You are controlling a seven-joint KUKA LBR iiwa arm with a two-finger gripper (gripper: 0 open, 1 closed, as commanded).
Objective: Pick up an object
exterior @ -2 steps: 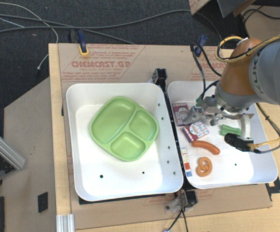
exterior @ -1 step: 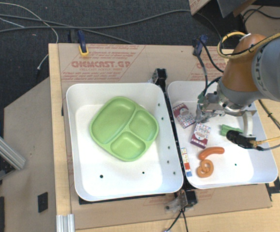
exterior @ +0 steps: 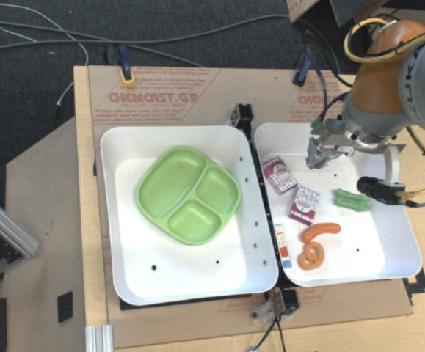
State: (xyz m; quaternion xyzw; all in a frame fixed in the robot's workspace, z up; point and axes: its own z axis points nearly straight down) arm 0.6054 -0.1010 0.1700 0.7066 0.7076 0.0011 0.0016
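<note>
- Gripper (exterior: pixel 319 155) hangs over the right bin (exterior: pixel 407 249), upper part; whether its fingers are spread, I cannot tell.
- Nearest target: maroon packet (exterior: pixel 278 174) at its seven o'clock.
- Descend centred, straddling the packet's narrow width.

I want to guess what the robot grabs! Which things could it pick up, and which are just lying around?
Could pick up: two small packets, green piece, orange sausage, orange curl, gripper above them.

Lying around: green plate, cables, clamps.

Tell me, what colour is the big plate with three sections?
The plate is light green, seen clearly in the camera view, lying in the left bin.
</note>
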